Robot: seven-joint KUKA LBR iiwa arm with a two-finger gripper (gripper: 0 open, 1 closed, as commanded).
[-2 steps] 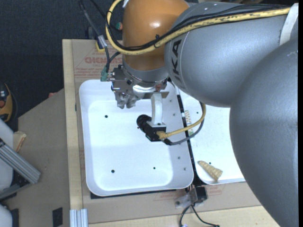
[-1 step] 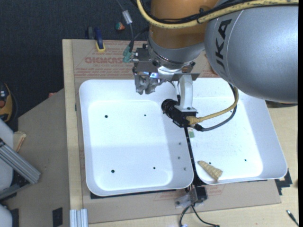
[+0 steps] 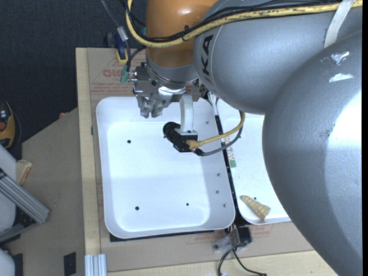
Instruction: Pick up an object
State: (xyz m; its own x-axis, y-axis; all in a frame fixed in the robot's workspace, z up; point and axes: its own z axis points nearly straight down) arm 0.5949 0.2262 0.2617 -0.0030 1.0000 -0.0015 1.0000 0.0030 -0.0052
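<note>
Hand [image 3: 151, 107] low over the far edge of the left bin [image 3: 155, 203], close to that bin's far-left corner; wide or narrow, impossible to tell from this slant, and nothing seen gripped. Probably hanging there as a start for a descent, though with bare white floor beneath, no obvious target at that spot. Just beside it, toward the bin's middle, a small black piece [image 3: 173, 134] with a yellow cable: loose item or part of the arm's own fittings, hard to say. Likeliest thing to pick, a tan object [image 3: 255, 207], lying in the right bin [image 3: 250, 174] at its near edge, close to the near-left corner and the wall shared with the left bin, well apart from the hand. Pale tan, tapered like a small cone, ridged or layered along its length, lying on its side; exact material unclear.
</note>
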